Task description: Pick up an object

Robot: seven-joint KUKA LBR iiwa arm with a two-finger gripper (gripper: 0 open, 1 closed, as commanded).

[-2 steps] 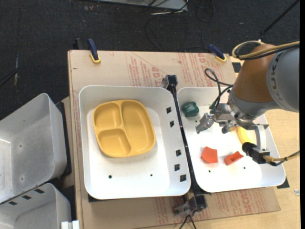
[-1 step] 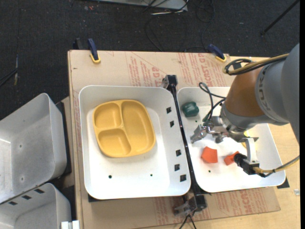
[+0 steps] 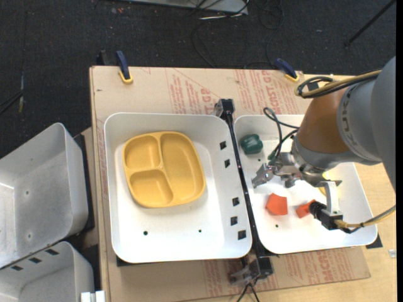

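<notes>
Claw [image 3: 267, 173] between teal object [image 3: 251, 144], orange block [image 3: 276, 204]

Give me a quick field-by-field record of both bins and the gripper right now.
left bin: yellow divided plate
right bin: green object near divider, orange block, smaller orange piece
gripper: low over right bin, between green object and orange block
held: nothing seen between fingers

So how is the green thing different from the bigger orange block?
The green thing is dark green with rounded edges; the orange block is bright orange-red and boxy with corners. The green thing sits near the far end of the right bin, close to the divider, while the orange block lies nearer the front. Both are small and lie loose in that bin.
</notes>
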